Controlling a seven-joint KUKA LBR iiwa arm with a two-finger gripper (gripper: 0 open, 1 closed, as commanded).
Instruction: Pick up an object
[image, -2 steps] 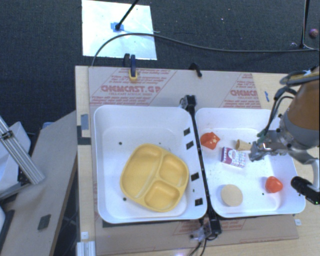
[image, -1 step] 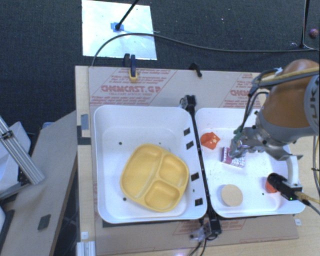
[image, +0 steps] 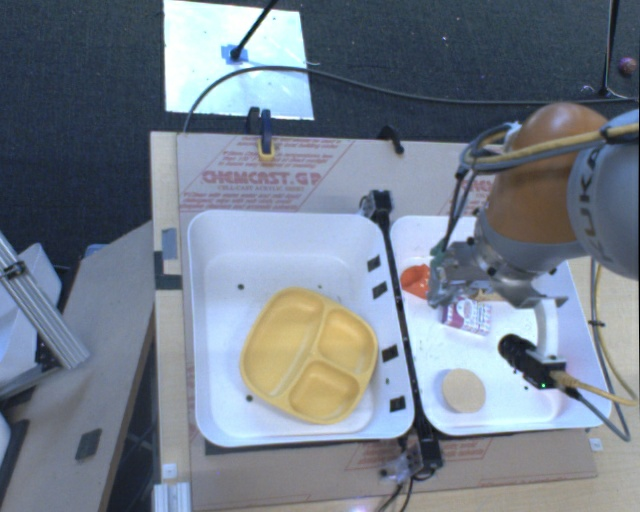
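**Small packet under the gripper**

Sits right of centre in the right bin: a maroon-and-white packet, flat, just beside an orange piece. Directly above, the gripper; jaw state cannot be told.

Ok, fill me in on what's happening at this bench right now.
The grey KUKA arm reaches in over the right bin, with its gripper low among the things there. An orange-red object lies just beside the gripper, a small purple-and-white packet just under it, and a tan round piece sits nearer the front. I can't tell whether anything is gripped. The left bin holds a yellow divided tray, untouched.
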